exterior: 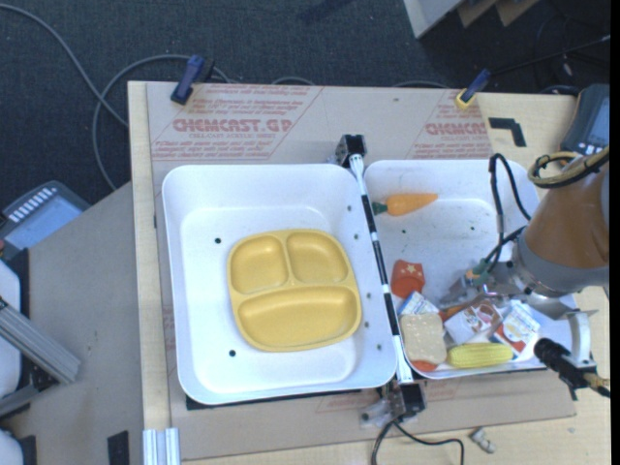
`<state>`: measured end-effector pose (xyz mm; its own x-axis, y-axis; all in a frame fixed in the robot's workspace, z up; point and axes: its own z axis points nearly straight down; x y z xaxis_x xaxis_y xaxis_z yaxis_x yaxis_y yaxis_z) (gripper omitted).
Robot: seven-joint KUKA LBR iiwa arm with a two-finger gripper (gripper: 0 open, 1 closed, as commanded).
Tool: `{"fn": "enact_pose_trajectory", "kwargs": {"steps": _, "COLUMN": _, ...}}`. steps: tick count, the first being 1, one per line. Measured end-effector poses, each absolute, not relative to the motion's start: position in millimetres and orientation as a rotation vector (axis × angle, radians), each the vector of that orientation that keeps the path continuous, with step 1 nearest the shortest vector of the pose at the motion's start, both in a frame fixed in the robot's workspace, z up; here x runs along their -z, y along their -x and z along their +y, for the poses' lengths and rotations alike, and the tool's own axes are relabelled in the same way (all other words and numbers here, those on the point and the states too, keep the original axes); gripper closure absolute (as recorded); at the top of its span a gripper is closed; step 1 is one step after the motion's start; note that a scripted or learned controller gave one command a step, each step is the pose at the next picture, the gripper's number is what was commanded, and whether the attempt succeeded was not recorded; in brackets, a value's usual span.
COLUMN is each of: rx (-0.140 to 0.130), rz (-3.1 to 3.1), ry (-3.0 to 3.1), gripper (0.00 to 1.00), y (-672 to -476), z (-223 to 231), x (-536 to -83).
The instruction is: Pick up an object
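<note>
A jumble of toy food lies in the right bin (pixel 455 177): a slice of bread (pixel 423 339), a corn cob (pixel 480 356) and a red piece (pixel 407 277) near its front, a carrot (pixel 411 202) well apart at the back. The gripper (pixel 481 294) hangs low over the jumble, seemingly touching it; its grip I cannot tell. The yellow divided plate (pixel 294 289) sits in the left bin (pixel 189 260).

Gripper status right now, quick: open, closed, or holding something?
Two-finger gripper: cannot be told; it sits low over the pile of toy food in the right shallow white bin.
</note>
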<state>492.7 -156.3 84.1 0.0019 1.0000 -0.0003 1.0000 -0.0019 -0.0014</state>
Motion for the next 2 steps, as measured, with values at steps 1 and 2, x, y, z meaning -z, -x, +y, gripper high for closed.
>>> {"fn": "enact_pose_trajectory", "kwargs": {"steps": 1, "rx": 0.001, "rz": -2.222, "ry": 2.223, "gripper": 0.00, "y": -544.2, "z": -222.4, "x": -115.9}}
{"fn": "enact_pose_trajectory", "kwargs": {"steps": 2, "rx": 0.000, "rz": -2.221, "ry": 2.218, "gripper": 0.00, "y": -534.0, "z": -144.9, "x": -84.1}}
